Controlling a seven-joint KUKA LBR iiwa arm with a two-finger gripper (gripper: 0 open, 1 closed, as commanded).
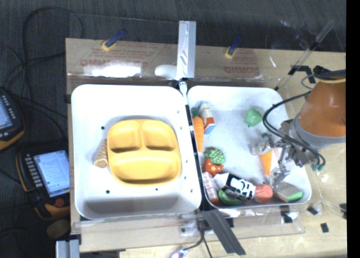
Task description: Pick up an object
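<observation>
The right bin (236, 96) holds several toy foods. Among them are a green piece (253, 117), a carrot (198, 131), a small red-and-white bottle (208, 117), a green-and-red berry (214, 156), a black-and-white item (241, 186) and a grey-green block (289, 194). My gripper (277, 161) is down low in the right part of this bin, under the orange band of the arm (323, 111). An orange wedge (266, 162) sits right against the gripper's left side. Whether it is held is hidden by the wrist and cables.
In the left bin (84, 155) lie a yellow divided plate (144, 150) and a tan cone (101, 153) at its left. The divider between the bins (188, 139) runs down the middle. A black cable (275, 113) loops over the right bin.
</observation>
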